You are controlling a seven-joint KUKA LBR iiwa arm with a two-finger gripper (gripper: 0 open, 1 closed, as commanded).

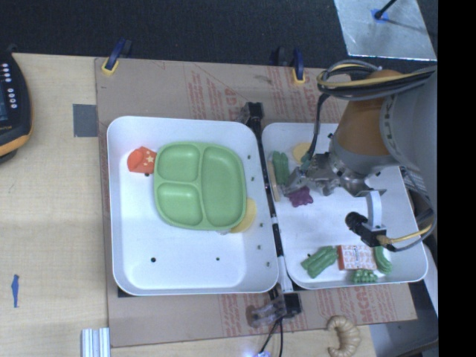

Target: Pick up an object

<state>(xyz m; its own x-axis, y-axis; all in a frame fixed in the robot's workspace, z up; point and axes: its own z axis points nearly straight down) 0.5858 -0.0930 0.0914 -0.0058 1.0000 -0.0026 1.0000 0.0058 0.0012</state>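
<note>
Claw (303,178) low in right bin (327,270) | grip state: cannot tell | purple toy (300,196) just beneath, touching-close | green piece (280,166) beside, left.

You will find little that reads clearly here. The brown cardboard sheet (186,88) under both bins carries faint red printing in repeated lines along its edges, but the letters are too blurred to make out. The small card (354,257) lying in the right bin (405,274) shows a red and white printed pattern; no word on it can be read. The black handheld device (11,103) at the left edge of the bench has rows of buttons, their markings illegible. The orange piece (140,160) in the left bin (186,274) bears a small yellow star.
</note>
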